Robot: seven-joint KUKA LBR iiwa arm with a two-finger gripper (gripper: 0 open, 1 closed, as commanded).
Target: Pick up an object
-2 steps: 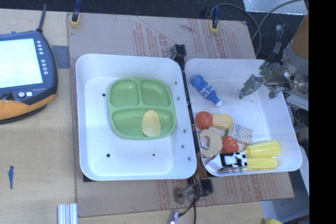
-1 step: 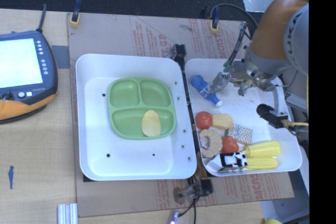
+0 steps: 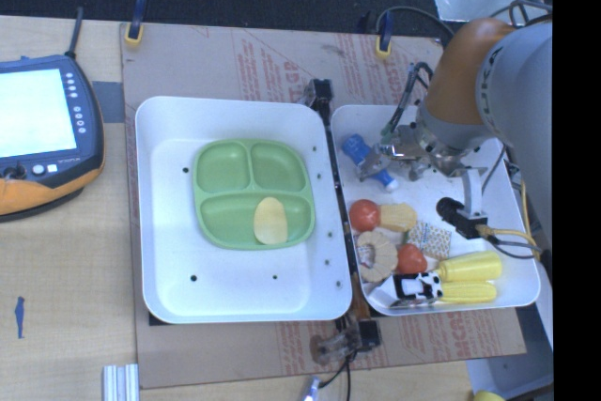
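Observation:
My gripper [image 3: 392, 161] hangs low over the far part of the right bin [image 3: 522, 294], under the grey arm with its orange band. A small blue object [image 3: 356, 148] lies just left of it, close to or touching the gripper's tip; I cannot tell which. Nearer the front of that bin lie a red tomato [image 3: 364, 214], a tan piece [image 3: 398, 218], a pale round cookie-like piece [image 3: 377, 253], a second red piece [image 3: 411, 258], a checkered item [image 3: 433, 239], a black-and-white toy [image 3: 416, 286] and two yellow corn-like sticks [image 3: 470, 269].
The left bin [image 3: 169, 286] holds a green divided plate [image 3: 218, 172] with a pale yellow oval piece [image 3: 270, 221] in its front compartment. A tablet-like pendant [image 3: 42, 122] lies on the bench at the far left.

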